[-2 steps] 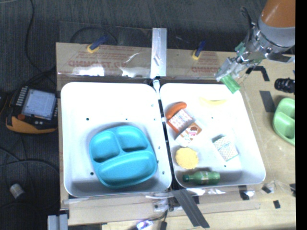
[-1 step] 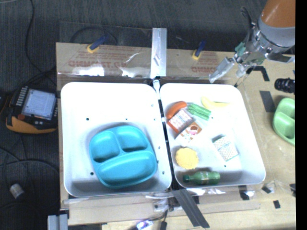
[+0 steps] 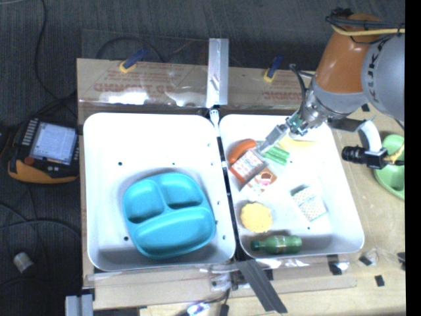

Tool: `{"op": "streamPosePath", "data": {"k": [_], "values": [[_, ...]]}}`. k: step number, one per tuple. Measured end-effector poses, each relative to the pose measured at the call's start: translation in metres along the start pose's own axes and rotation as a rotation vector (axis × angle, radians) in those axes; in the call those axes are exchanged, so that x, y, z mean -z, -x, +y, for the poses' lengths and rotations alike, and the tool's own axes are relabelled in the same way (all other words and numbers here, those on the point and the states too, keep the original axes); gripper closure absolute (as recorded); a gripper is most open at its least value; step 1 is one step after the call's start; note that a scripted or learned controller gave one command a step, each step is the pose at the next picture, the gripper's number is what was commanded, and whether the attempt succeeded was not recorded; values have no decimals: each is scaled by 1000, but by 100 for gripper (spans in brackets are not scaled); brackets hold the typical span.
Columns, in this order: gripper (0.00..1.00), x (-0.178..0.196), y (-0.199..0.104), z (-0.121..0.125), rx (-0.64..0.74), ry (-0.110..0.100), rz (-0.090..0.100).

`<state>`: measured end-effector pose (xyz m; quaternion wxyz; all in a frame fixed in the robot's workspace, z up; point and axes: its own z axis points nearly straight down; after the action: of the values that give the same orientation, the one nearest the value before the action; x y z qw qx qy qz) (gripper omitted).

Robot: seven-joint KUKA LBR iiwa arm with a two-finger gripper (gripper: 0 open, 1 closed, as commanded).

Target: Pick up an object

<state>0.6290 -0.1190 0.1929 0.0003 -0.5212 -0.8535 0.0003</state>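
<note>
Objects (image 3: pixel 250 165) in right bin (image 3: pixel 345 196), blue tray (image 3: pixel 169 213) in left bin (image 3: pixel 105 170); end effector (image 3: pixel 260 148) grip indiscernible.

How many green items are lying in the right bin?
2. A green bottle lies along the near edge of the right bin, and a small green packet sits near the far side beside the gripper. Others could be hidden beneath the arm.

Blue tray (image 3: pixel 170 214), yellow round (image 3: pixel 256 216), green bottle (image 3: pixel 277 244), both in white bins (image 3: pixel 99 176).
</note>
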Motion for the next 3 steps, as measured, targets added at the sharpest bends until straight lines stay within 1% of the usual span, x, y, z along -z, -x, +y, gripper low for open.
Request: {"op": "streamPosePath", "data": {"k": [1, 2, 3], "values": [[0, -89, 38, -10, -74, 11, -10], [0, -100, 80, -2, -31, -28, 28], [100, -91, 84, -3, -31, -25, 7]]}}
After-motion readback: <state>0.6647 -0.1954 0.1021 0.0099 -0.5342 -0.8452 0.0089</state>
